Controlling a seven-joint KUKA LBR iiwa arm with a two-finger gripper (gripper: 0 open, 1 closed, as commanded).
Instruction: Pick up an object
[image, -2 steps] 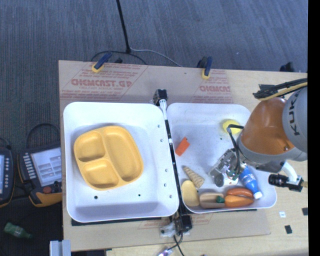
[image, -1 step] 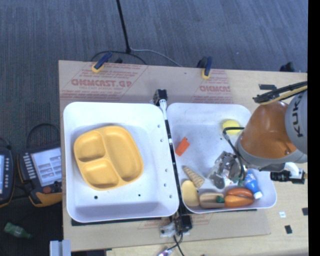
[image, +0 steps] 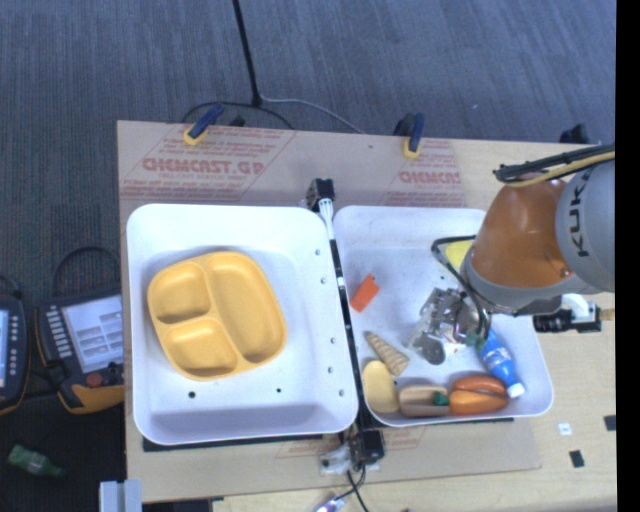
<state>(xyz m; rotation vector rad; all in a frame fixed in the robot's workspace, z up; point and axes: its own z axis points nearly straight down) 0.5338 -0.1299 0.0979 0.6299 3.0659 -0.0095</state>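
Reaching stage: metal claw (image: 447, 322) low in right white bin (image: 400, 245), finger state unreadable. Next: settle over blue-capped white bottle (image: 499, 364), close.

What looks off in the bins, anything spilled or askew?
Nothing spilled or damaged. The yellow divided plate sits alone and a bit askew in the left bin. All the small items are crowded into the right bin's lower corner; the orange block lies apart from them. The hand hangs over that bin.

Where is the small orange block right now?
The small orange block lies in the right white bin, near its left wall, above the ridged tan cone.
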